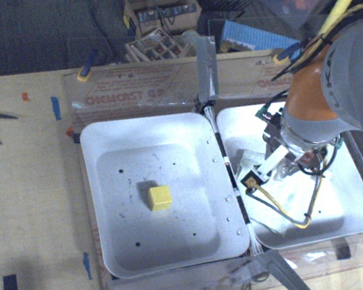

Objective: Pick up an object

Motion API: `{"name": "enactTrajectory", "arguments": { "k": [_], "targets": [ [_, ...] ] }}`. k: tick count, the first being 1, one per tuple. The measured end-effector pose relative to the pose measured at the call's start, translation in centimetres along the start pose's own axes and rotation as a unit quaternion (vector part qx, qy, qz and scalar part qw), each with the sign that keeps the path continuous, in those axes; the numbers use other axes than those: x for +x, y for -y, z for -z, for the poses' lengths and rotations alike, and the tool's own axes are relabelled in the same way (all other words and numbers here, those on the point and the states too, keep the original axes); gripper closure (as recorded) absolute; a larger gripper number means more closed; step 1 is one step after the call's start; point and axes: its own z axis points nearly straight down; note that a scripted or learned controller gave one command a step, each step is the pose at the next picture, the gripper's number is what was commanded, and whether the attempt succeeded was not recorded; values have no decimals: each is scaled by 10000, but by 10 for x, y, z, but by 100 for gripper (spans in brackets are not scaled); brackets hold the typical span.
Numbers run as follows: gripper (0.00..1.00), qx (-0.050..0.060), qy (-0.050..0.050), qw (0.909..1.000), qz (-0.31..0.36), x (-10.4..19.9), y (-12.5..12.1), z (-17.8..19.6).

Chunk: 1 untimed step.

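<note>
Here we are, looking down on the bench [30, 192] with its two white bins side by side. In the left bin [96, 142] we have the yellow cube [160, 197]. It sits alone on the bin floor, roughly in the middle and a little toward the near side. It rests flat on one face, well apart from every wall. Dark specks [120, 173] dot the white floor around it.

Over on the right, the arm [356, 67] reaches in, grey, its orange band [310, 99] bright above the wrist. It hangs over the right bin [358, 221], toward that bin's far-left part, close to where the two bins meet.

The gripper [299, 158] sits under the wrist, low over the white floor. From this angle the wrist covers most of it, so we cannot tell whether it is wide or narrow. It looks to be just above the bin floor, though it may be touching; the glare down there makes that hard to judge.

Gripper and cube are well apart, a whole bin away from each other, with both inner rims between them.

On the far side of the bins, a clear sheet with reddish lettering [135, 87] lies across the bench. Blue tape strips [55, 108] mark the wood off to the left.
</note>
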Motion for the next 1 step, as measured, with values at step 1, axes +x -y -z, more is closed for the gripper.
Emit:
{"name": "enactTrajectory", "arguments": {
  "k": [1],
  "targets": [
    [100,17,23,10000,8,-1,-1,7]
  ]
}}
